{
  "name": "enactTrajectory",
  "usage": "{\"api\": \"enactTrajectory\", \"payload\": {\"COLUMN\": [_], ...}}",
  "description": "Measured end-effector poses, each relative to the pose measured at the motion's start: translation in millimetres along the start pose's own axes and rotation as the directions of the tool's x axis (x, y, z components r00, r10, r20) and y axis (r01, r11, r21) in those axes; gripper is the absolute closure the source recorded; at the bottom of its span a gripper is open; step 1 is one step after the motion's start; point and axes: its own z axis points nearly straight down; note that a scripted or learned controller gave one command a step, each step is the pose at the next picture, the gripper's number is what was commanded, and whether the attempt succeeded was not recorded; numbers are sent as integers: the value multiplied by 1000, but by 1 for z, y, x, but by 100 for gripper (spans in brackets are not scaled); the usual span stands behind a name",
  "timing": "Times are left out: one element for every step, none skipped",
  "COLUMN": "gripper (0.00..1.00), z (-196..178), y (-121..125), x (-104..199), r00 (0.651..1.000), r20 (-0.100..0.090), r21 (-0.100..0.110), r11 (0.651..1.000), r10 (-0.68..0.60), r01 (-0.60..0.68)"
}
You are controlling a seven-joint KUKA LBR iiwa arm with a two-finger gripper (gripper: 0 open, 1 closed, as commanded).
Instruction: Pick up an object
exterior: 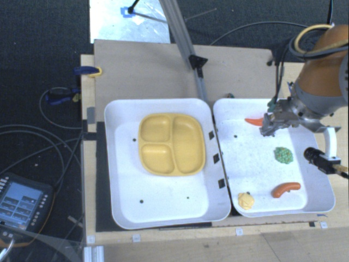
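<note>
Objects for picking lie scattered in the right bin: an orange carrot-like piece near its far edge, a green bumpy lump toward its right side, a reddish-orange sausage shape near the front right corner, and a pale yellow lump in the front left corner. All four are well apart from one another. The gripper hangs over the far part of this bin, just beside the carrot-like piece on its right; nothing can be seen held in it, and how its grip stands cannot be told from this slant. Behind it the arm shows its orange band and grey wrist, with cables looping above. The left bin touches the right bin along their shared edge and carries a yellow divided tray with three compartments, lying toward the far middle of the bin. Both bins rest on a light wooden bench whose far half is bare. A grey metal pole slants across the far edge of the bench. Off the bench's left edge, dark carpeted floor holds tangled cables, blue clamps and a handheld control pendant with a lit screen.
</note>
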Motion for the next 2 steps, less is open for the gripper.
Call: {"api": "enactTrajectory", "payload": {"gripper": [100, 100], "z": [-23, -26], "y": [2, 26], "x": [0, 43], "r00": [1000, 1000], "r20": [-1, -2], "r21": [3, 2], "r11": [1000, 1000], "r10": [-1, -5], "r01": [1, 5]}}
